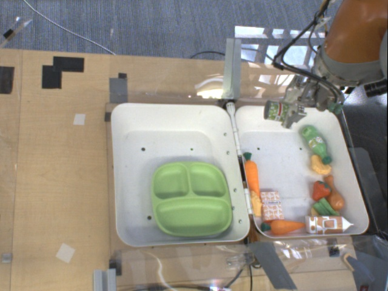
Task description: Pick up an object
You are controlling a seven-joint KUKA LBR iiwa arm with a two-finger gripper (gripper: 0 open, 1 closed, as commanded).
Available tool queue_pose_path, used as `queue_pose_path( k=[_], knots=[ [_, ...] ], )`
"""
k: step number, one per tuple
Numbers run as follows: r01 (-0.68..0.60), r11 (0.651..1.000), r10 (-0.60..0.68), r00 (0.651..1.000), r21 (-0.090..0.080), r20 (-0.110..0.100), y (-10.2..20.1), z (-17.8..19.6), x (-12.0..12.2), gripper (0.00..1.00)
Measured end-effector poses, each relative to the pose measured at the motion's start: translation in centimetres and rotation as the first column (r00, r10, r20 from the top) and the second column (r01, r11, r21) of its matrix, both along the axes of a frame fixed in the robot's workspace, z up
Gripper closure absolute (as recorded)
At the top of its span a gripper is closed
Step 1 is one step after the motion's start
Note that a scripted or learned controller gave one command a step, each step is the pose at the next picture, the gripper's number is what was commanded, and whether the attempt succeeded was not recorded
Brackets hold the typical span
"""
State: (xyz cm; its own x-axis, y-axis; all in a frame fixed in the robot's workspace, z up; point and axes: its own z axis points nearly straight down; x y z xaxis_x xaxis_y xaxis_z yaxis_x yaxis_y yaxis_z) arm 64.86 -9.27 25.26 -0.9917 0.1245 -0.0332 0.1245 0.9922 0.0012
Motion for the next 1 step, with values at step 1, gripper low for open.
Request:
queue_pose_path(
  k=[1],
  knots=[
    [-0.004, 1.000, 0.004, 1.000, -0.001, 0.010, 0.12, 1.31, 0.23, 1.00]
  ],
)
